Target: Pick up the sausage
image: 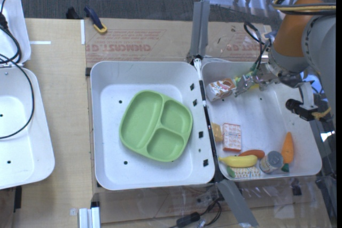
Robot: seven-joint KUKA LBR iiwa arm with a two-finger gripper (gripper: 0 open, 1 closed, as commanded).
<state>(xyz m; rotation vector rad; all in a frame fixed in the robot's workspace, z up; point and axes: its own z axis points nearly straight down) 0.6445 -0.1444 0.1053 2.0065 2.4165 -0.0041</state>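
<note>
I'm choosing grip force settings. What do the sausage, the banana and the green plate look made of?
Sausage: likely moulded toy plastic, smooth reddish-orange with a slight sheen. Banana: likely the same, uniform glossy yellow. Green plate: probably hard plastic, matte, one even colour with moulded compartments.

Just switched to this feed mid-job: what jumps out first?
A green divided plate sits alone in the middle of the left bin. The arm reaches into the right bin, its pincer at the far side beside a wrapped packet. The food clusters along that bin's near edge: banana, sausage, carrot and a can.
</note>
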